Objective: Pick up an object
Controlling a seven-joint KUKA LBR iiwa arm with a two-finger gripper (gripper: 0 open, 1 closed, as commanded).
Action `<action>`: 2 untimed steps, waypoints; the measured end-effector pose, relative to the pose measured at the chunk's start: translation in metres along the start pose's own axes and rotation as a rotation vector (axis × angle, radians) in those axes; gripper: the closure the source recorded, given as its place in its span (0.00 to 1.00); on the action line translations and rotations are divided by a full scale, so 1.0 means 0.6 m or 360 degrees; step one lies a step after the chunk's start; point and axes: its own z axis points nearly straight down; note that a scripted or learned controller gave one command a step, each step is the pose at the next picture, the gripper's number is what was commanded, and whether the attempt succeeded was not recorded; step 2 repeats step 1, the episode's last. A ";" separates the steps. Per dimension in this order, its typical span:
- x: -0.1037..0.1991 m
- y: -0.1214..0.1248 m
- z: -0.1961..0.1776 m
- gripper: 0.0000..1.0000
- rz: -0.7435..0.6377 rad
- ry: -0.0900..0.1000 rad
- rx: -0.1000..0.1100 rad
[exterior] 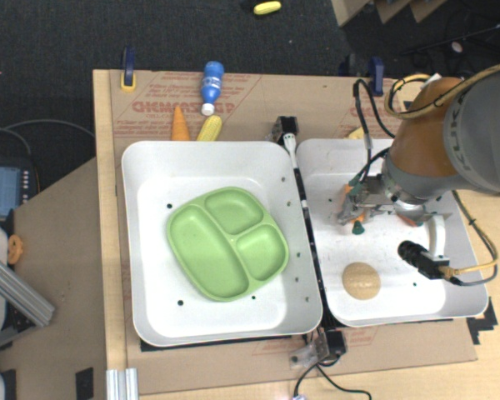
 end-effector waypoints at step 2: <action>0.105 0.020 -0.160 1.00 -0.0013 0.0001 -0.0017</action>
